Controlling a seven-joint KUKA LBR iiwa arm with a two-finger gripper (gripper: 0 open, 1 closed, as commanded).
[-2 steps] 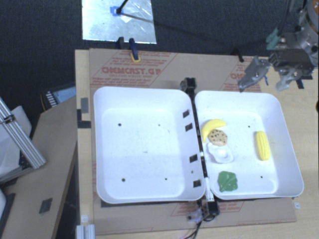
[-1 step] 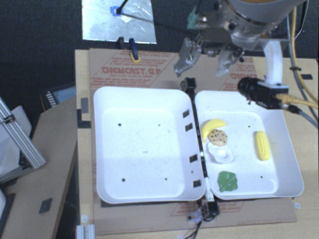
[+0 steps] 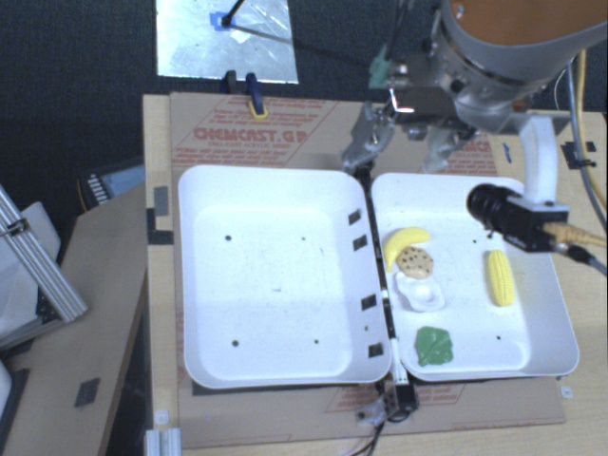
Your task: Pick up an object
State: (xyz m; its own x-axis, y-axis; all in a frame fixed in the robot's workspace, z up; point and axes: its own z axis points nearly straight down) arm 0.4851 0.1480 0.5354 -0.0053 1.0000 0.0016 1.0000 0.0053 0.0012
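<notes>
Yellow banana (image 3: 406, 242) lies by the right bin's (image 3: 537, 345) 9 o'clock wall, touching a cookie (image 3: 415, 262) at its 6 o'clock. Just below the cookie sits a white piece (image 3: 421, 295), and a green leaf (image 3: 434, 346) lies at the bin's 7 o'clock corner. Corn (image 3: 500, 277) rests at 3 o'clock from the cookie, apart from it. The gripper (image 3: 401, 152) hangs at 12 o'clock over the bin's far rim, fingers spread with nothing between them. The left bin (image 3: 275, 283) lies alongside.
</notes>
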